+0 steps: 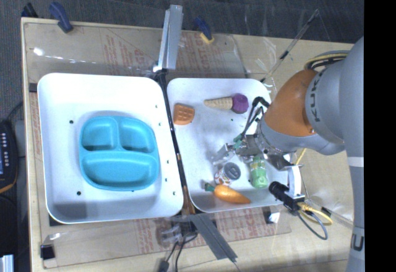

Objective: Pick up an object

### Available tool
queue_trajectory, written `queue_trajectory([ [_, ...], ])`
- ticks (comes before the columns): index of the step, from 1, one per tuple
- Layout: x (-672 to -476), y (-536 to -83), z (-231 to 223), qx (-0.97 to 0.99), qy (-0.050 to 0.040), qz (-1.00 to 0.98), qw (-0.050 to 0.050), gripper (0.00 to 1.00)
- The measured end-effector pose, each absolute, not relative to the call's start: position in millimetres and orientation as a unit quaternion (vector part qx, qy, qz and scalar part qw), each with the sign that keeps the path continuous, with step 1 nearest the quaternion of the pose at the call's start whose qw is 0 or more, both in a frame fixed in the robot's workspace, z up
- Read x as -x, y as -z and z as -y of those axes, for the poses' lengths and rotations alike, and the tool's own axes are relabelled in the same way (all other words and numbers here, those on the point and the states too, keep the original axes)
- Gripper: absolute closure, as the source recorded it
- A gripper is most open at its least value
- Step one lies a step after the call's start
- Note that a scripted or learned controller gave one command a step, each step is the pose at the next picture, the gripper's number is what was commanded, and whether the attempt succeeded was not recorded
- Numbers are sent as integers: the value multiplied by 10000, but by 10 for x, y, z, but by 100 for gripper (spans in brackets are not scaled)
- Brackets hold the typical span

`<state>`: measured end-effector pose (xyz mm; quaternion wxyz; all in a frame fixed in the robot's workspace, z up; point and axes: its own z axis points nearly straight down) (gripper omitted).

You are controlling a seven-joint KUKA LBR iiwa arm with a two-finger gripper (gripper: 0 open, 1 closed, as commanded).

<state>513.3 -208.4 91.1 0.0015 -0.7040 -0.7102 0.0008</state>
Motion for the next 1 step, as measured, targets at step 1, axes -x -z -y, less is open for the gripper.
queue_trajectory([
  [1,-5143,-1011,2085,7023,-13,7119,7,100],
])
